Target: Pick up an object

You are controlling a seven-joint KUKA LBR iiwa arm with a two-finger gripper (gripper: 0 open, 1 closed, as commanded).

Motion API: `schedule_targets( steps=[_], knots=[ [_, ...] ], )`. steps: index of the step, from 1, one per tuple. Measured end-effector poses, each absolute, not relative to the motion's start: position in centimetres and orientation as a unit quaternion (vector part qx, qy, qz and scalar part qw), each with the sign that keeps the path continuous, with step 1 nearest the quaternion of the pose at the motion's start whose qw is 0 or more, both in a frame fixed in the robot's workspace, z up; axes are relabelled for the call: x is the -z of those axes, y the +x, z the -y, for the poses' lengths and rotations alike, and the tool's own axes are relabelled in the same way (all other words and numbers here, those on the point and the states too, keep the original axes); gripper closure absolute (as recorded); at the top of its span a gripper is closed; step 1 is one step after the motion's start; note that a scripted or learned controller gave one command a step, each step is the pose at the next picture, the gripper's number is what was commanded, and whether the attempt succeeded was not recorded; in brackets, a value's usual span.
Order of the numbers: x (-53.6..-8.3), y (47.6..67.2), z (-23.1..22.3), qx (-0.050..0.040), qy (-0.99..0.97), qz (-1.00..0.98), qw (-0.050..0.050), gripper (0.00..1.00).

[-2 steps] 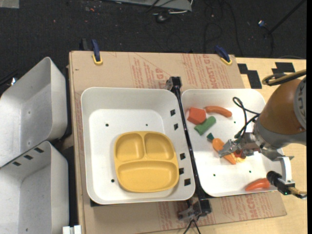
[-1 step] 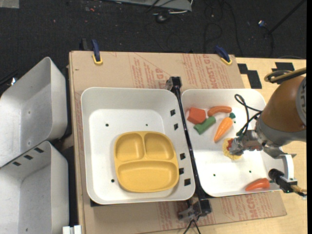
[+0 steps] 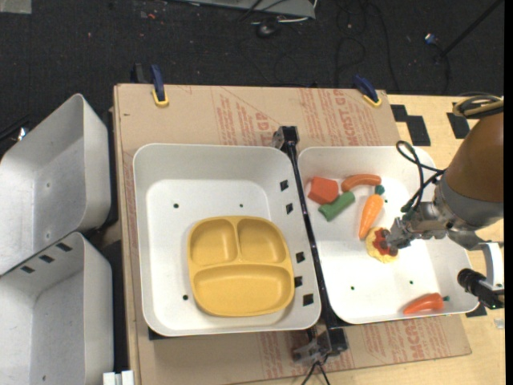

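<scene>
- Reaching in low over the right bin [image 3: 345, 307], the hand [image 3: 391, 240] sits right on top of a small yellow-and-red toy [image 3: 382, 251]; we read this as a grasp being attempted on that piece, the likeliest candidate for the pick.
- We cannot tell whether the hand is spread or closed: its dark tips blur into the toy beneath, so we make no claim that anything is held.
- Just beside the hand, on the side away from the arm, lies an orange carrot [image 3: 369, 213], tilted on end; its lower tip looks close to the toy, perhaps touching.
- Beyond the carrot, farther from the hand, a green piece [image 3: 337, 205], a red-orange block [image 3: 324, 188] and an orange sausage-shaped piece [image 3: 361, 181] cluster near the bin's far corner.
- Well apart from the hand, toward the near rim, a red-orange pepper-like piece [image 3: 423, 303] rests alone.
- Across the divider, in the left bin [image 3: 152, 239], a yellow compartment tray [image 3: 240, 265] lies flat, far from the hand's reach and, we judge, no part of this try.
- Cables and the wrist [image 3: 473, 191] cut off by the frame hide the toy's far side.
</scene>
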State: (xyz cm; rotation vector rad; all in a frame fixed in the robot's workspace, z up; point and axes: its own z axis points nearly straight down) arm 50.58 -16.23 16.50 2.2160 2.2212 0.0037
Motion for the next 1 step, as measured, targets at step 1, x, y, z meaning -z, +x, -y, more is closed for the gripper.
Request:
schedule_targets(
  steps=[1],
  knots=[
    [-21.81, 50.73, 16.25, -0.0013, 0.706, -0.708, 0.003, 1.00]
  ],
)
